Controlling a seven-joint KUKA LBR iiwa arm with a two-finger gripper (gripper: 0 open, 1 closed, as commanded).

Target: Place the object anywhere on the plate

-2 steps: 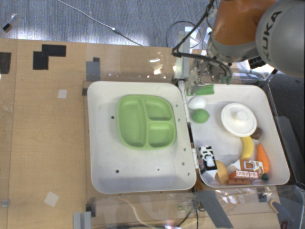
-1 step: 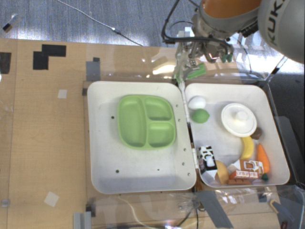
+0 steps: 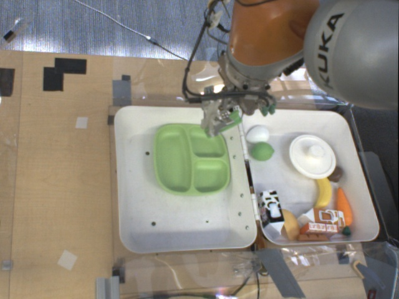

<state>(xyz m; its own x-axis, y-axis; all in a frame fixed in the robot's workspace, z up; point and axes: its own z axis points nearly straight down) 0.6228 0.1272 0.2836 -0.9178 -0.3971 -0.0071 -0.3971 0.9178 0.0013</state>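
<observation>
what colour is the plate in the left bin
Light green, plain with no pattern; the plate shows well in the camera view, lying in the left bin.

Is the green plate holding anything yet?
Empty: all three compartments of the green plate show bare green. The gripper hovers over its upper right corner.

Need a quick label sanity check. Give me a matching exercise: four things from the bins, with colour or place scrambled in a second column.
Things:
1. plate
2. banana
3. carrot
4. white lid

Descriptions:
A. orange, by the right bin's right wall
B. green, with compartments, in the left bin
C. round, in the right bin's upper part
D. yellow, just below the lid

Pairs: 1-B, 2-D, 3-A, 4-C
</observation>
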